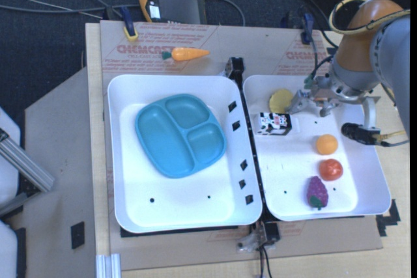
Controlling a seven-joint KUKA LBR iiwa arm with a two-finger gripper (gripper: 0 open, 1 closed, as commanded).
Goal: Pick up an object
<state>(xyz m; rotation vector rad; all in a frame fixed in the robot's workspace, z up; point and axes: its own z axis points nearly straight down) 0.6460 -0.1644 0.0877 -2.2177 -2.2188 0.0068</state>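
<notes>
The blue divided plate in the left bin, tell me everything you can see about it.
The blue divided plate looks like smooth light-blue plastic, rounded at the corners, with three compartments: one large, two smaller. It lies flat and right side up, turned at a slant, in the upper middle of the left bin. Nothing sits on it, and nothing but the bin floor touches it.

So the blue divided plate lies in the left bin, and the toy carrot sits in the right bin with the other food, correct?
Not quite. In the camera view the blue divided plate does lie in the left bin, but the toy carrot sits outside both bins, on the board behind the left one. The right bin holds the other food.
</notes>
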